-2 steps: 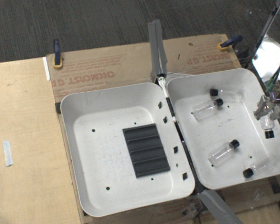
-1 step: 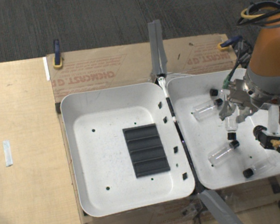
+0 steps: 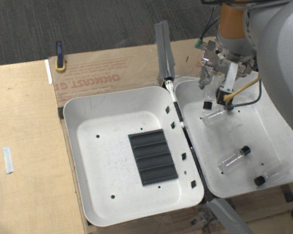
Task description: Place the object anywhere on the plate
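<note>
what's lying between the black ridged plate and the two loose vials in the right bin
In the camera view, only white bin floor and the two bins' adjoining rims separate the plate from the vials.

Plate [image 3: 153, 157] in left bin [image 3: 88, 167]; three vials [image 3: 234, 158] in right bin [image 3: 281, 131]; claw [image 3: 211, 84] above right bin's far end

lab | white bins [image 3: 86, 151] on bench (cardboard-lined), vials [image 3: 233, 159]

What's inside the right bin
Three clear vials with black caps: one below the end effector, one mid-bin, one near the front rim. The arm covers the bin's right edge.
</note>
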Robot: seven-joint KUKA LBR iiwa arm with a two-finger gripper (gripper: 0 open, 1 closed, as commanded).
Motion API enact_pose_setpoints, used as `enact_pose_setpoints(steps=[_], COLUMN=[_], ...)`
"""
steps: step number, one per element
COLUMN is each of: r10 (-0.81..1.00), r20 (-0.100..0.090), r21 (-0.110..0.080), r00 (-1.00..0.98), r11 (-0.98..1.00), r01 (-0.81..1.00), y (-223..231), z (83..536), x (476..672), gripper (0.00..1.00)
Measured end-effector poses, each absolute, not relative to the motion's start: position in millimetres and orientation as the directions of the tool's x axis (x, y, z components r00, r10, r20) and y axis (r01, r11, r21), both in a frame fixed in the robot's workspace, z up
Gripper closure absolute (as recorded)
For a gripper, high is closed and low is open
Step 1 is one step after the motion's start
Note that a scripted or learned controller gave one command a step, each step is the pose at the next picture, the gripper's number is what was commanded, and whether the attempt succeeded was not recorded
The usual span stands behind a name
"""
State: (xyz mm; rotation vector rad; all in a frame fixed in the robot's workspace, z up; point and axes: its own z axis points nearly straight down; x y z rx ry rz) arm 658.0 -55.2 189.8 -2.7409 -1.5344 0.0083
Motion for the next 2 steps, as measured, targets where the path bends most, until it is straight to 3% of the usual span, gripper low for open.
enact_pose_setpoints(steps=[1, 2], r10=[0.901, 0.989], r20=[-0.004, -0.003], r21=[-0.004, -0.004], r00=[0.434, 0.147], r11=[-0.434, -0.147], r01=[0.901, 0.989], y=[8.9, 92.7], z=[190.2, 250.7], x=[607.2, 541.4], gripper=[1.00, 1.00])
